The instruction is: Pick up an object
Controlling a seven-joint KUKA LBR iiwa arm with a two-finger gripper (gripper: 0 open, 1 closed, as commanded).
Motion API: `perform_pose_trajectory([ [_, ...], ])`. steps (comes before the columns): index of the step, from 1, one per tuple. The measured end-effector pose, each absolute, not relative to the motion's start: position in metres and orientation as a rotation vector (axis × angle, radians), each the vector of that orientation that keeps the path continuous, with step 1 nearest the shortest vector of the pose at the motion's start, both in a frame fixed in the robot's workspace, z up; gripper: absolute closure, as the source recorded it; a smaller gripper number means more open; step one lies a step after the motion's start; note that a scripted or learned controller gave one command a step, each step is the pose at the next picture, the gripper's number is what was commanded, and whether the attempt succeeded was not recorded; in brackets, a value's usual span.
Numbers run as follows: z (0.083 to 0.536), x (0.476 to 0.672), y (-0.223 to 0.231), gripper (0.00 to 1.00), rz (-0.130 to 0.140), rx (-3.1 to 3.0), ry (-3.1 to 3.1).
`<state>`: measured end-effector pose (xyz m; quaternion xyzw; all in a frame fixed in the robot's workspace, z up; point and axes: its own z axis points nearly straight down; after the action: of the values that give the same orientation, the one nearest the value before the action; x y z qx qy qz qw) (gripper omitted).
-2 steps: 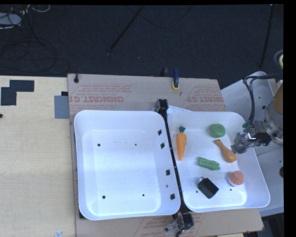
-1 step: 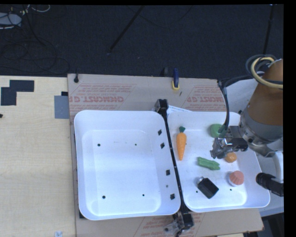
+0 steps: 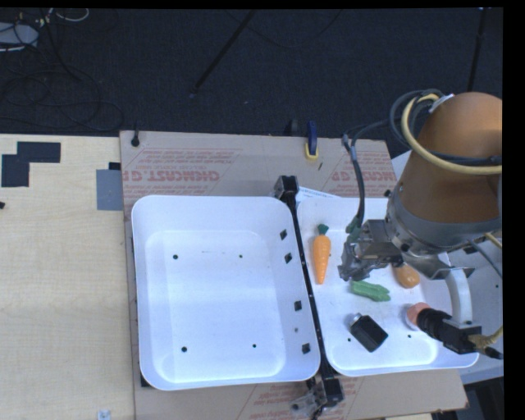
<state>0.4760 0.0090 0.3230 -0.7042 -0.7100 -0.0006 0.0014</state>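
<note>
In the right bin (image 3: 426,361), nearest the camera, a black block (image 3: 368,333) lies. Just beyond it, a green pod (image 3: 371,289) lies crosswise, directly under the gripper (image 3: 358,264), whose state I cannot tell. Left of the gripper stands a toy carrot (image 3: 321,255), lengthwise.

A robotics lab bench: two shallow white bins (image 3: 215,291) clipped side by side on a printed cardboard sheet (image 3: 205,168), a pale plywood tabletop (image 3: 57,287) with taped marks, loose cables (image 3: 49,25) on dark carpet (upper background), and a grey-and-orange industrial arm (image 3: 451,164).
</note>
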Motion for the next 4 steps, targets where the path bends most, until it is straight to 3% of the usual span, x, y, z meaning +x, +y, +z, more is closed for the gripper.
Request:
perform_pose_trajectory([
  [1, 0.326, 0.480, -0.096, 1.00, 0.006, -2.233, -2.212],
  [2, 0.326, 0.480, -0.091, 0.00, 0.003, -2.221, -2.220],
  [3, 0.195, 0.473, -0.010, 0.00, 0.016, -2.204, -2.217],
  [4, 0.195, 0.475, 0.008, 0.00, 0.006, -2.216, -2.219],
])
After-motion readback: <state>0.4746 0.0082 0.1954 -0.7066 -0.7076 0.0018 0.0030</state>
